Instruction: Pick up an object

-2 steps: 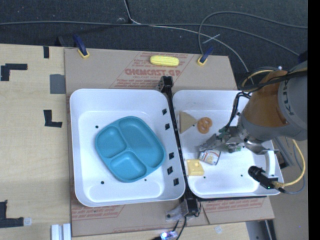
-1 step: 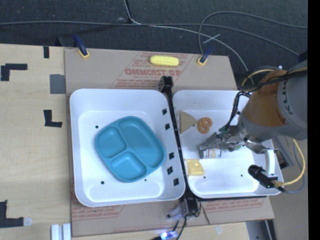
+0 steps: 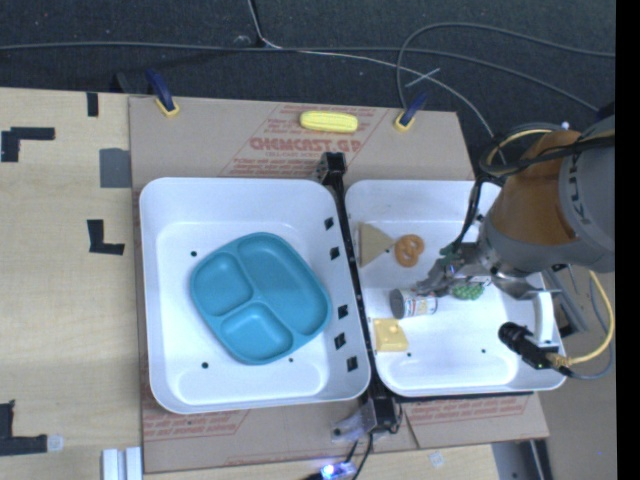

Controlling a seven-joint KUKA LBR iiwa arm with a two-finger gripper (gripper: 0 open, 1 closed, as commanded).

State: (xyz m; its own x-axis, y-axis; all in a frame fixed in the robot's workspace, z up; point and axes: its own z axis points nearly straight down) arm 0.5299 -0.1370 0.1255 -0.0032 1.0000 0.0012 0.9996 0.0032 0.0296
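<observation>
Seen from above, the right bin (image 3: 440,368) is crowded toward its left wall, with open floor along its near edge. The arm (image 3: 545,213) is bent in from the right, its gripper (image 3: 445,276) lowered mid-bin; its opening cannot be told. A small can (image 3: 415,303) lies just beside and nearer, a green object (image 3: 467,290) to its right.

Dark carpet (image 3: 120,18) w/ cables behind; wood bench (image 3: 60,298), cardboard sheet (image 3: 250,138) clamped on top.
</observation>
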